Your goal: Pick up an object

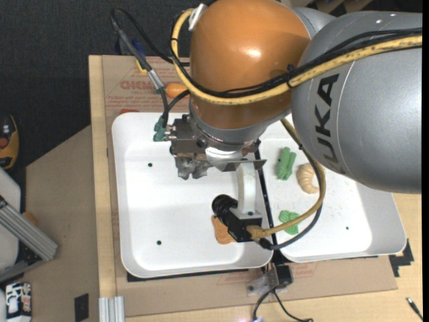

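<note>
The gripper (192, 166) hangs over the left bin (144, 210); whether it is open or closed cannot be told. An orange object (221, 235) lies at that bin's 4 o'clock. Brown cardboard (100, 180) underlies the bin, with dark carpet (47, 45) at 10 o'clock.

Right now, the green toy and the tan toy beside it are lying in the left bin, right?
Not quite. The camera view shows the green toy and the tan toy lying beside each other in the right bin, not the left one.
</note>
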{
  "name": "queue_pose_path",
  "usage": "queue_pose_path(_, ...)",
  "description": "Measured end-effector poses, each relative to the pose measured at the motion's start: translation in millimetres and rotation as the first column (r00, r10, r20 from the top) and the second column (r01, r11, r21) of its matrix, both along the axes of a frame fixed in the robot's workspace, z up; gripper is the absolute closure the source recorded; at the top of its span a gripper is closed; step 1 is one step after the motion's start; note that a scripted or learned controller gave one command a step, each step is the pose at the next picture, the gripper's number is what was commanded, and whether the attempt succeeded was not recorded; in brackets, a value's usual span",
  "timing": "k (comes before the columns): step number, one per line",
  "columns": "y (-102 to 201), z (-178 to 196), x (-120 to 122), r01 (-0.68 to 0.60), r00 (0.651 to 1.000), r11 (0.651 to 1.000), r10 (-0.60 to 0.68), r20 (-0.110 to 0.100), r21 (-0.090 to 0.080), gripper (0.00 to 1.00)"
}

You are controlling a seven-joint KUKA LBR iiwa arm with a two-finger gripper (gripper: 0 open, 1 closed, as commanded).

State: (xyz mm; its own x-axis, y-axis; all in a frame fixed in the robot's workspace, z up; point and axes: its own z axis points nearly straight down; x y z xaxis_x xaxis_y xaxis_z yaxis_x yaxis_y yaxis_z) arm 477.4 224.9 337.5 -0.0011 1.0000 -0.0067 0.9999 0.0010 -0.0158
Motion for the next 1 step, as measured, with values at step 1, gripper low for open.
queue_pose_path(1,-0.6,-51.3,0.9,0.002,1.0,1.0,-0.002,0.008,0.004,1.0)
